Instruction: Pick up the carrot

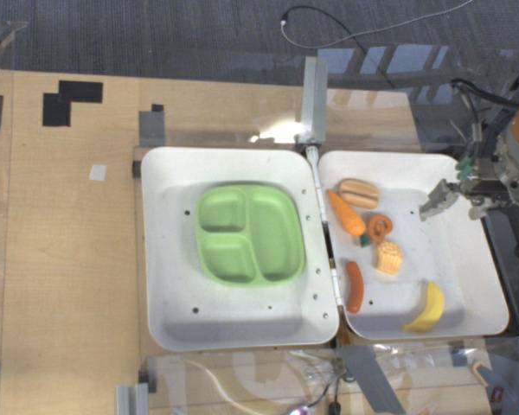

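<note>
The carrot [346, 213] is orange and lies at a slant in the right bin [467, 258], close to the bin's left wall. My gripper [450, 214] hangs over the bin's upper right part, well to the right of the carrot and apart from it. Its fingers [434, 201] are spread open and nothing is between them.
A hot dog bun [359, 193] touches the carrot's upper end. An orange ring [380, 226], a corn piece [388, 257], a red sausage [354, 285] and a banana [426, 308] lie below and to the right. The left bin [169, 258] holds a green divided plate [246, 234].
</note>
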